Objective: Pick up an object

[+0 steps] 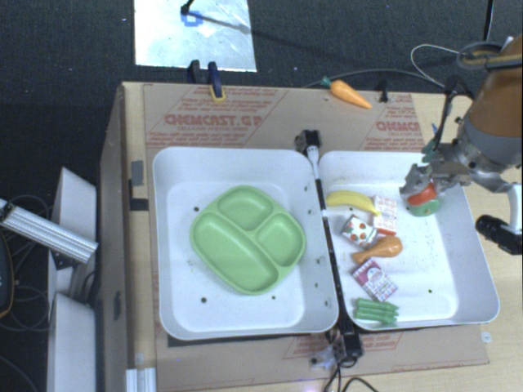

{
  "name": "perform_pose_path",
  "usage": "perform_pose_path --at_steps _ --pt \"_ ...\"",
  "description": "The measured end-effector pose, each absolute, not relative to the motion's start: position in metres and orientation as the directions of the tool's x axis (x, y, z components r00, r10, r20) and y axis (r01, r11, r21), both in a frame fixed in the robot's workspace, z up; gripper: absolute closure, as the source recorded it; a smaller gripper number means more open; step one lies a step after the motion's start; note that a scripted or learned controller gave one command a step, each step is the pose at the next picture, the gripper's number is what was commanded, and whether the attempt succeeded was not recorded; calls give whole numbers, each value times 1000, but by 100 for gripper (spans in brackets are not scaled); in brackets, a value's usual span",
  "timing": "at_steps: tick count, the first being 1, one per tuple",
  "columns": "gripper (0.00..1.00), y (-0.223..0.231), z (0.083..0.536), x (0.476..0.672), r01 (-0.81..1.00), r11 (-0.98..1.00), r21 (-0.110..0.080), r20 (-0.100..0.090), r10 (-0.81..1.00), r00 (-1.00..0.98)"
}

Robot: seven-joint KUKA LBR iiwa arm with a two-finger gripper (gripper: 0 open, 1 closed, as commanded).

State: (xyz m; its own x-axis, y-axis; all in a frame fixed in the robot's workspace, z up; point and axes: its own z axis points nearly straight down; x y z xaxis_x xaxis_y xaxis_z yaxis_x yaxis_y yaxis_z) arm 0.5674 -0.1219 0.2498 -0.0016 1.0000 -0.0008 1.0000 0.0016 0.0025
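In the right bin [478, 296], toward its far right corner, a small red and green object [423, 201] sits directly under my hand [426, 184]; whether it lies between my fingertips or just below them I cannot tell, nor whether my hand is apart or together, since my own wrist covers that spot. What the object is I cannot make out either. My arm comes in from the right, which is probably why this piece nearest that side is the one I am over. Near it, toward the divider, lie a banana [351, 199], a small printed carton [357, 229], an orange drumstick-shaped toy [379, 249], a pink packet [373, 281] and green beans [375, 309]. The left bin [176, 300] holds a green divided plate [248, 238]. A toy carrot [349, 93] rests on the table [270, 117] beyond the bins.
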Motion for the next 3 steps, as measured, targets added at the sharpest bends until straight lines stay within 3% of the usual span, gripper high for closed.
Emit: perform_pose_path --at_steps 1,2,3 --pt "100 -97 265 511 1000 3 2 0 1000 -3" --pt "100 -44 262 487 1000 4 1 0 1000 -4" --pt "100 -4 263 487 1000 4 2 1 1000 -4"
